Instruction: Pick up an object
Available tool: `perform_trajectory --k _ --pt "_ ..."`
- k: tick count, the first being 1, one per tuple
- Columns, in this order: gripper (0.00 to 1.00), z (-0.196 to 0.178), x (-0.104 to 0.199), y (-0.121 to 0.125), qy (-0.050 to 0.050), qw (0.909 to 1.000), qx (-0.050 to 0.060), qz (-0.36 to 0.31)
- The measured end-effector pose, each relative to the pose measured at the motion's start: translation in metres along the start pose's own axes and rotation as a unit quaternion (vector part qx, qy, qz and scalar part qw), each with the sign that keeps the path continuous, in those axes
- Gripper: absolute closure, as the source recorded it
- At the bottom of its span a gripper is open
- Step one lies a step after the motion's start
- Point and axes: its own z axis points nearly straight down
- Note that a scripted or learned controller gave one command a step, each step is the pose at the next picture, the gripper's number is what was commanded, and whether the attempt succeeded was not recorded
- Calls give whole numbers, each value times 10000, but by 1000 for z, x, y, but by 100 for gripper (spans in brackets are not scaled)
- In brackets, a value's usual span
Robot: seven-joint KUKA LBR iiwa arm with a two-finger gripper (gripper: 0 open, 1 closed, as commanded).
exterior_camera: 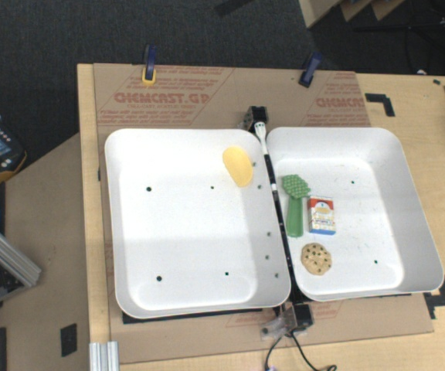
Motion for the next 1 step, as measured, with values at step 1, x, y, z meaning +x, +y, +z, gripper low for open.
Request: perform_trajectory --k 1 --pt "0 -91 0 -43 8 10000 17 3"
